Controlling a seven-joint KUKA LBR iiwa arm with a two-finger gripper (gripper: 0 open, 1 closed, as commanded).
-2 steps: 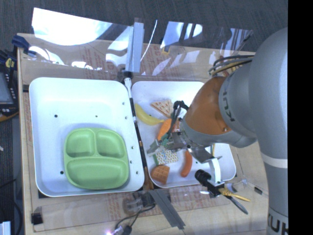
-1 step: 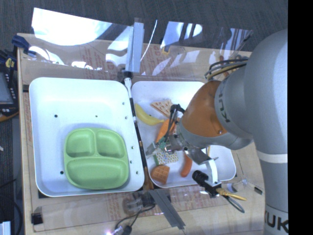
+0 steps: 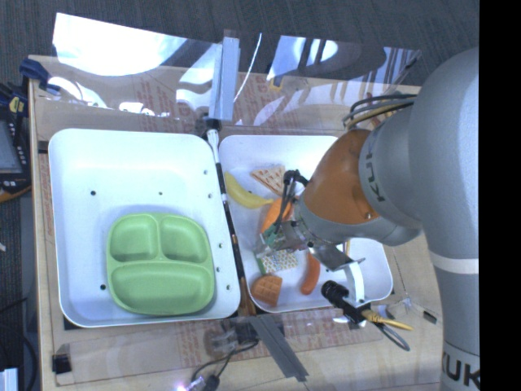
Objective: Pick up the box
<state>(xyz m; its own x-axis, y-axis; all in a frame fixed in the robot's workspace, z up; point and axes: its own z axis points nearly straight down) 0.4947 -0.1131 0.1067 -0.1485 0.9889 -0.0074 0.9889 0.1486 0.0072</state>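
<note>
1. The only writing that can be read is the white letters "KU" on the grey arm, at the bottom right corner of the frame. Faint reddish print runs over the worktop, but it is too small to read.
2. The left bin holds a green divided plate, which lies flat in its lower half, well apart from everything else.
3. The right bin is crowded. A banana lies near its upper left wall, and a tan waffle sits just above and to the right of it. A carrot slants downward from there.
4. In the lower part of the same bin, an orange-brown chunk of food lies near the bottom edge. A reddish sausage stands just to its right.
5. The arm's orange band and grey wrist hang over the middle and right of the right bin and hide much of its floor.
6. The end effector is low among the food, between the carrot above and the box below.
7. I cannot tell whether the end effector is released or clenched, because the wrist covers it.
8. The box is in the lower middle of the right bin, just under the end effector. The orange-brown chunk is just below it and the sausage is to its right.
9. It is small and pale, and its upper face carries a fine dotted pattern. A bit of green shows at its upper left edge. I cannot tell whether the box is gripped or only lying there.
</note>
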